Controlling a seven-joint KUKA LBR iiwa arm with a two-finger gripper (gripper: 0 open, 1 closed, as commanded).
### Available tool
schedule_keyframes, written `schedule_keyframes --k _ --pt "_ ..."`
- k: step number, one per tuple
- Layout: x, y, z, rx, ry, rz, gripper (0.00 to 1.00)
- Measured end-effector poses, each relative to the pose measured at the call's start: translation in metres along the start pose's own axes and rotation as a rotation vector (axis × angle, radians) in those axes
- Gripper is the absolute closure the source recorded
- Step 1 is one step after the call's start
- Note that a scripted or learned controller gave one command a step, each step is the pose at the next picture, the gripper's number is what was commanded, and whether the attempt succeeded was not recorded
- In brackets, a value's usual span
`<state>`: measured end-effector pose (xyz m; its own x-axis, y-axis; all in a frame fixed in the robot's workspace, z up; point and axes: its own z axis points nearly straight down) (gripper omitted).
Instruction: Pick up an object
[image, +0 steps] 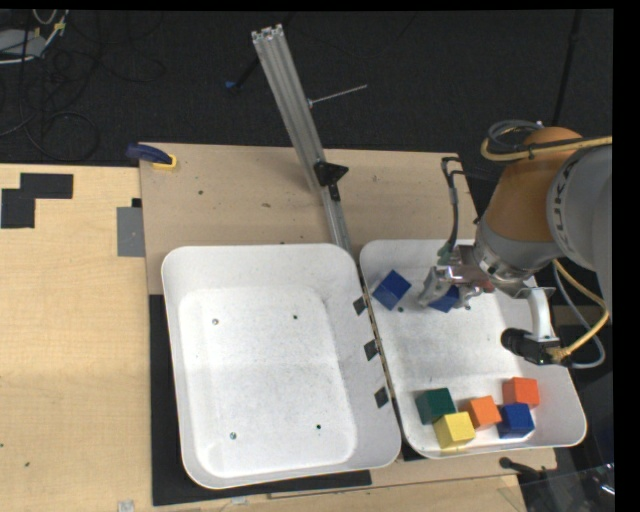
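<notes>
1. We see the gripper (443, 291) low over the right bin (560, 425), in that bin's upper part, with the grey arm and its orange band (520, 200) reaching in from three o'clock.
2. A small blue block (446, 298) sits right at the fingertips; we cannot tell whether the fingers are closed on it or merely touching it, because the wrist hides most of them.
3. At nine o'clock from the gripper, near but apart from it, a second blue cube (391, 288) lies tilted on the bin floor, close to the bin's left wall.
4. Toward six o'clock, well apart from the gripper, five blocks cluster along the bin's near edge: a green block (434, 404), a yellow block (455, 428) just beside it at five o'clock, an orange block (484, 410), a dark blue block (516, 419) and a red block (521, 391) at its twelve o'clock.
5. The green and yellow blocks touch; the orange block is just beside the yellow one and against the dark blue one.
6. The left bin (200, 270) sits at nine o'clock of the right bin, their walls side by side, joined by black clips (372, 348).
7. A metal rail (300, 120) slants up toward twelve o'clock from between the bins.
</notes>
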<state>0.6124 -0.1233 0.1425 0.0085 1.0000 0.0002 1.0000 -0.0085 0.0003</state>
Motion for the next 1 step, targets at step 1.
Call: schedule_keyframes --k 1 --pt "-0.0068 -0.0023 -0.0432 0.000 0.000 0.003 1.00"
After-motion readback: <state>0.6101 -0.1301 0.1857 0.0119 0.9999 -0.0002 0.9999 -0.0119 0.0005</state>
